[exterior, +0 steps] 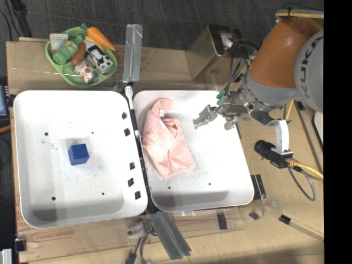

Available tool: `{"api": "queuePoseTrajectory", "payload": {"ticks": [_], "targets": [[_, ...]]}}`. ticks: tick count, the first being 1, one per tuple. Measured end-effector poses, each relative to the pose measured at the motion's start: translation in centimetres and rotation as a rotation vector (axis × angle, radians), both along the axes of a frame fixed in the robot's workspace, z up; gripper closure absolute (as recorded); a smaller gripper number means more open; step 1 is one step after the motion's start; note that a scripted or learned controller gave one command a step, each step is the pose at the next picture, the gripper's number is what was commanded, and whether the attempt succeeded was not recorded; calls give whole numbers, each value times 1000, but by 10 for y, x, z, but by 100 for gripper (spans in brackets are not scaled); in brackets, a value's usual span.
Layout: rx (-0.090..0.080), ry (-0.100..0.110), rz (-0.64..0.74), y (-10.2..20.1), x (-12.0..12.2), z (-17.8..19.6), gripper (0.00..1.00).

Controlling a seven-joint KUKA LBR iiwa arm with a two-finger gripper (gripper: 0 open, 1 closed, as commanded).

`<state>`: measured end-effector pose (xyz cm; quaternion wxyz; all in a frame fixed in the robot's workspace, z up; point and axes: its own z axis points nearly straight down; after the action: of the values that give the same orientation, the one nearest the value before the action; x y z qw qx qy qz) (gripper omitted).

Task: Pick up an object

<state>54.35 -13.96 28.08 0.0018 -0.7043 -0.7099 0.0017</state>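
Worktop [165, 59]: carries two shallow white bins side by side, with a green bowl [58, 65] of toy food at the far left corner.

Left bin [33, 202]: holds a single blue cube [78, 154], left of centre, resting flat on the floor of the bin and well apart from the walls.

Right bin [220, 180]: holds a crumpled pink cloth [166, 139] lying along its left side, close to the divider between the bins.

Arm [286, 54]: reaches in from the right, wrist over the far right part of the right bin.

Gripper [203, 117]: sits above the bin floor, to the right of the pink cloth and apart from it. Nothing is seen between its fingers. Whether they are spread or pressed together cannot be told at this angle.

Progress: judged as not yet achieved. Both candidate objects lie in their bins, untouched. The pink cloth is the nearer candidate; the blue cube is in the other bin, well away. Approach, closing and lift all remain.
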Motion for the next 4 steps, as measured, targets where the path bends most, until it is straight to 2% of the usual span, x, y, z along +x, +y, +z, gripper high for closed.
{"api": "queuePoseTrajectory", "payload": {"ticks": [1,2,3,4], "targets": [[0,2,10,-11,54,-147,0],[0,-5,110,-16,19,-187,0],[1,-4,115,-16,20,-177,100],[0,-1,114,-5,22,-143,100]]}}
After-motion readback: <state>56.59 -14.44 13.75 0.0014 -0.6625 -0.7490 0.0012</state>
